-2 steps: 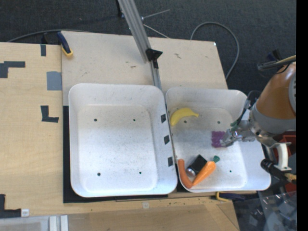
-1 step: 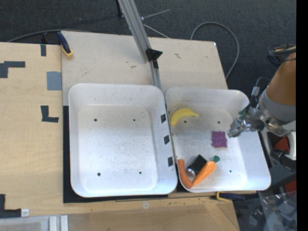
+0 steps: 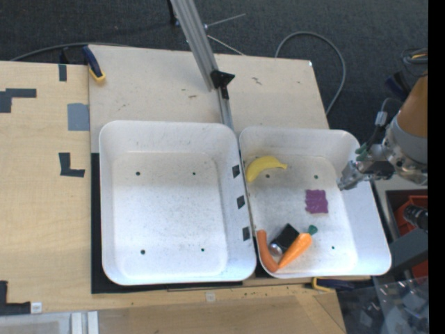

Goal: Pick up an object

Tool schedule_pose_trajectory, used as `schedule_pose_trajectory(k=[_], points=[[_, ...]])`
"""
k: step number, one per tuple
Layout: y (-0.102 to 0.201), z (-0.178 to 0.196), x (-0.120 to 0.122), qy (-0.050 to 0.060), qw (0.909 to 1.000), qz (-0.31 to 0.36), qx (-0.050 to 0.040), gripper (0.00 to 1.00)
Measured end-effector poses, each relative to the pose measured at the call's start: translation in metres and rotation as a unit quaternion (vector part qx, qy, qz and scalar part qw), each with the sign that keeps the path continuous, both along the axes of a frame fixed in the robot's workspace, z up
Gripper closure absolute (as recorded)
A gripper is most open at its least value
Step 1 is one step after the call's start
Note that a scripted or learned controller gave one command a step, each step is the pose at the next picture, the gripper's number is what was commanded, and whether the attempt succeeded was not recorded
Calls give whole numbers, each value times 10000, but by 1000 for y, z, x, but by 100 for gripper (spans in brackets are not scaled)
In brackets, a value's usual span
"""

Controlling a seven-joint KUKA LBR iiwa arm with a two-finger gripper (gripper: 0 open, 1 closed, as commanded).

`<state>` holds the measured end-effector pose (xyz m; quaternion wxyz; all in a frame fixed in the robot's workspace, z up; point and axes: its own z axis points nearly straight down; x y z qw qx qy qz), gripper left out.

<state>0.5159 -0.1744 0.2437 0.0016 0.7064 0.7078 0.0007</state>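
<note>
Gripper (image 3: 350, 177) hung at the right rim of the right bin (image 3: 361, 256), and you could not tell from this slanted view how its tip was set; nothing showed in it, so you should count no object as held.

All the objects lay in the right bin, to the left of the gripper. The purple block (image 3: 316, 201) was nearest to it, just left and a little toward the front. The yellow banana (image 3: 265, 167) rested further left, near the divider between the bins. The orange carrot (image 3: 295, 249) lay near the front wall, touching a small black object (image 3: 284, 236), with a second orange piece (image 3: 264, 252) curved beside them and a small green bit (image 3: 313, 229) close by.

You should have expected trouble at the rim: a straight descent from there would probably strike the bin wall, because the gripper stood over the edge and not over an object. The crowded front group could also give a double or slipping grasp.

The block looked flat and square with a matte face. The banana and the carrot looked smooth, rounded and tapered, like plastic toys, so they might roll away. The bin floor was white and speckled
</note>
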Motion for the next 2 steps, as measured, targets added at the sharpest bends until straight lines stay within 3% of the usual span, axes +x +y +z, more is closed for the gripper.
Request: schedule_pose_trajectory(k=[1,2], points=[[56,-10,7,23,10000,21,11,100],[113,-7,31,18,10000,31,15,100]])
